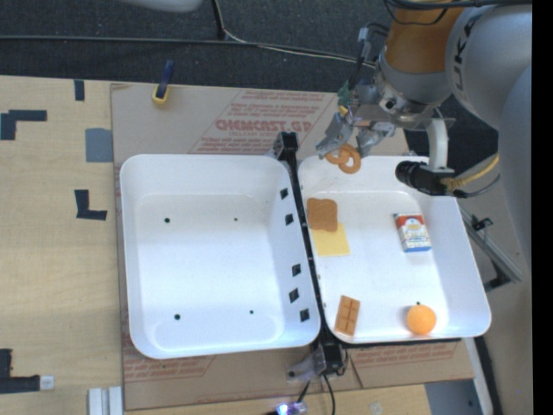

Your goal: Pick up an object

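— Where was the gripper (348,148) when you looked?

— Up over the far edge of the right bin (449,322), near the corner by the black divider (299,240) between the two bins. The grey arm (484,41) with the orange band came down to it from the upper right.

— Did it have anything?

— Yes, a small pretzel-shaped piece (346,158), orange-brown, was pinched between the fingers (333,142). They were clamped on it, and it hung at the fingertips, above the bin's far rim rather than lying on the floor of the bin.

— What else lay in that bin?

— Just below the pretzel, close to the divider, a brown slice of toast (322,213) rested partly over a yellow cheese slice (333,241). Further toward the near rim lay a small brown wafer (346,315), and beside it, in the near right part, an orange ball (421,320). A little carton (413,233) with a red top and blue bottom lay toward the bin's right side, well apart from the toast.

— And the left bin (138,258)?

— It sat touching the divider, on the cardboard sheet (259,119). A yellow clamp (162,93) sat at that sheet's far left corner.
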{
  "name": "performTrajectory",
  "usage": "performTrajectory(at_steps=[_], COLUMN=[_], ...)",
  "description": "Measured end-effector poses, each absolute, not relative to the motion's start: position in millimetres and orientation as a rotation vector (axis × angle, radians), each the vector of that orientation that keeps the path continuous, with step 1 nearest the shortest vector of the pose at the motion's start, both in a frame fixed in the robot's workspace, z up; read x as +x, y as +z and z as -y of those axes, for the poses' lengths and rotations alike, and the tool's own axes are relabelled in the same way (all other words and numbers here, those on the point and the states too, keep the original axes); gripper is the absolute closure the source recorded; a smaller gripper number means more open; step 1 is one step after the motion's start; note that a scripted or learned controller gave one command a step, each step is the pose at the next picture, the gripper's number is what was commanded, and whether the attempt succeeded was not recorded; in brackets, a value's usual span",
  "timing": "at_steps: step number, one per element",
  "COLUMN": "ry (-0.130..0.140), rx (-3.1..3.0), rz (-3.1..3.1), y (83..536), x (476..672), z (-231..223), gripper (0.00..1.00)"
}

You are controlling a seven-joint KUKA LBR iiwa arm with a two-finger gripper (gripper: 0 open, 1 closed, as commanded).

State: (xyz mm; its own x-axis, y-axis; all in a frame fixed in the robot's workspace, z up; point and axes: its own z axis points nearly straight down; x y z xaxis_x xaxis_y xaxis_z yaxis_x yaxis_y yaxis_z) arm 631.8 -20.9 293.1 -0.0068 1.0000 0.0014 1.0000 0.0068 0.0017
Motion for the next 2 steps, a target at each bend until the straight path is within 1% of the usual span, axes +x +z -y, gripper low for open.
performTrajectory(at_steps=[1, 2], ry=[-0.004, -0.005], rx=[2.219, 2.219], rz=[-2.225, -2.226], y=[240.3, 234.3], x=[651.4, 632.5], z=[-17.8, -61.9], gripper=[1.0, 1.0])
